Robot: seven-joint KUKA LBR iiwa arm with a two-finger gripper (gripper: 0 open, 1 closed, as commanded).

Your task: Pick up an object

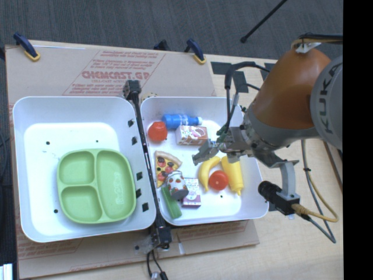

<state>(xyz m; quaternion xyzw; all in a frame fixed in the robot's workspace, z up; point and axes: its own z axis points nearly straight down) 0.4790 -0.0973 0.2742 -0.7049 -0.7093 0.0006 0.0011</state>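
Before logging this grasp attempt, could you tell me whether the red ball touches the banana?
Touching: the camera view shows the red ball overlapping the banana with no gap.

One fixed camera above the bench, angled down on both white bins (23, 156) (arm (291, 92) entering from the right)

Green divided plate (96, 185) in left bin (23, 156).

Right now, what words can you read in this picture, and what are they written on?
"CHEMCAST GP": large red print on the brown board behind the bins.
Smaller red lines above and below it: too blurred to read.
"KU": grey letters on the arm, cut off at the edge.
Snack packet and small box in the right bin: print too small to read.
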